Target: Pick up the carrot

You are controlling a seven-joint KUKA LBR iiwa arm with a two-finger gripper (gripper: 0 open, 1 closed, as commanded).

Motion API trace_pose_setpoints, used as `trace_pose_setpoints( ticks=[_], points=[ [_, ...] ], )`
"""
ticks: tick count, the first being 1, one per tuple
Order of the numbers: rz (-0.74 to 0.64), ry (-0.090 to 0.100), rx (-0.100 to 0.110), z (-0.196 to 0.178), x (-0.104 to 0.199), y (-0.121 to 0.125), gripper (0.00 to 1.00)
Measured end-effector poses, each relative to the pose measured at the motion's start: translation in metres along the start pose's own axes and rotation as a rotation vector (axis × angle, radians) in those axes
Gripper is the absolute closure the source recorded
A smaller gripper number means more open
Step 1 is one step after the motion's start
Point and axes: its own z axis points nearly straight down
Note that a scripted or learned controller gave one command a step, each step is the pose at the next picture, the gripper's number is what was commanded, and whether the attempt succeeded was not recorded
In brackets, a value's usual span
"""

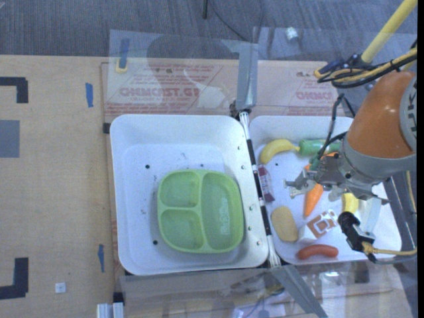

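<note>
The carrot [312, 203] is a short orange cone in the middle of the right bin [391, 234], lying tilted with its thick end pointing up toward the arm. My gripper [317, 185] hangs right over that thick end, under the grey wrist and the orange band. The gripper body hides the carrot's top, so contact cannot be judged.
Around the carrot lie a banana [277, 150], a green item [310, 146], a potato [285, 223], a red sausage [317, 251], a small orange-and-white box [322, 224] and a yellow piece [349, 203]. The left bin [132, 144] holds a green divided plate [200, 211].
</note>
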Motion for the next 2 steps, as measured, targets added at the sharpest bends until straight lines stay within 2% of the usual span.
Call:
trace_pose_setpoints(
  ticks=[1,2],
  points=[
    [0.023,0.001,-0.008,0.0941,-0.0319,0.0337,0.00],
    [0.029,-0.004,-0.011,0.0850,-0.0359,0.0344,1.00]
  ],
)
